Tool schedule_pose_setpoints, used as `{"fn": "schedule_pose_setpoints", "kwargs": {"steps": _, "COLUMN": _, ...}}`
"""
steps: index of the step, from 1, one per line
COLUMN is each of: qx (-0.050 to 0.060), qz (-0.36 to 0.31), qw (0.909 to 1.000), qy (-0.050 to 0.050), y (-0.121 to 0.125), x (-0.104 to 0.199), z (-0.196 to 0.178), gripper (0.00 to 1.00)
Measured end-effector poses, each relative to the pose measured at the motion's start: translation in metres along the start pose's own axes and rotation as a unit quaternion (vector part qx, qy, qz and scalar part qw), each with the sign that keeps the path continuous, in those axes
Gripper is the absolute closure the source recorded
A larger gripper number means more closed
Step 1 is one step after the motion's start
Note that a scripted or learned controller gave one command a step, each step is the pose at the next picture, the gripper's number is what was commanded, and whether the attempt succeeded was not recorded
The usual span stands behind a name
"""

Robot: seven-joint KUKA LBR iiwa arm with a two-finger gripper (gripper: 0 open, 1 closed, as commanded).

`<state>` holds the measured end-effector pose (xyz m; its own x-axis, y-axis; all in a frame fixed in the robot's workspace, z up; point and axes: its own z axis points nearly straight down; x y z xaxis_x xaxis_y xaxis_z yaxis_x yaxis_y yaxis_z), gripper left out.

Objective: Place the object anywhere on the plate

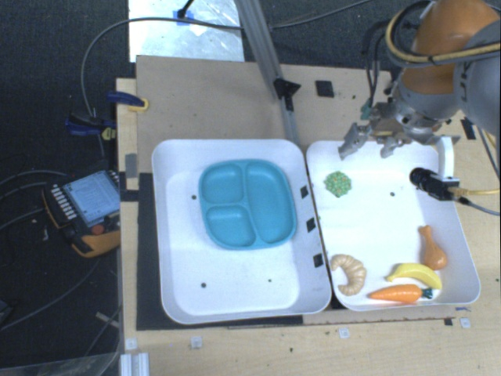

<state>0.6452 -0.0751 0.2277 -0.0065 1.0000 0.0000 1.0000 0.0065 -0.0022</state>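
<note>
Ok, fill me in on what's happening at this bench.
The arm's pincer hovers open over the back of the right bin, holding nothing. A green broccoli piece lies just below it; a croissant, banana, carrot and drumstick sit near the front. The blue plate waits in the left bin.
</note>
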Motion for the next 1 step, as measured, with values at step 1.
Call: {"fn": "schedule_pose_setpoints", "kwargs": {"steps": 1, "qx": -0.001, "qz": 0.002, "qw": 1.0, "qy": 0.0, "y": 0.0014, "x": 0.0016, "z": 0.0416, "gripper": 0.0}}
